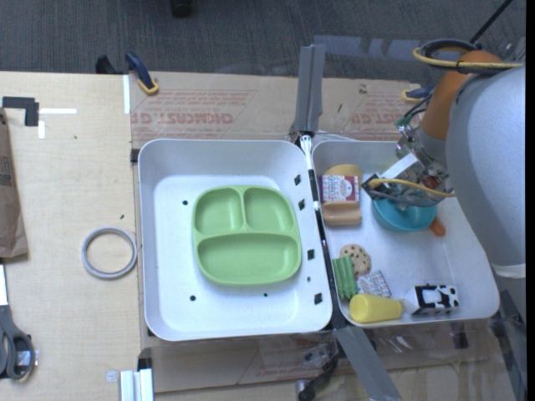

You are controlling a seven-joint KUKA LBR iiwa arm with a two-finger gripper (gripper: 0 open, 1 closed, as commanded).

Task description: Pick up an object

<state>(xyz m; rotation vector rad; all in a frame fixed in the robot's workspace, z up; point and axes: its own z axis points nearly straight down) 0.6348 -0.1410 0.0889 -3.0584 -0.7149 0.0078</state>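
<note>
My gripper (pixel 407 187) hangs low over the back of the right bin (pixel 468 249), directly above a blue bowl (pixel 405 215) that it partly hides. Cables and the wrist cover the gripper's tip. Just to the left of the bowl lie a tan bun (pixel 342 214) and a small red-and-white packet (pixel 339 189). Nearer the front of this bin sit a speckled cookie (pixel 356 258), a green ribbed piece (pixel 343 277), a small printed wrapper (pixel 375 284), a yellow rounded block (pixel 374 308) and a black-and-white toy (pixel 435 299).
The left bin (pixel 159 224) holds a green divided plate (pixel 247 235). A grey tape ring (pixel 109 251) lies on the bench to its left. The grey arm (pixel 493 140) fills the right side above the right bin. A tiny orange bit (pixel 438 229) lies beside the bowl.
</note>
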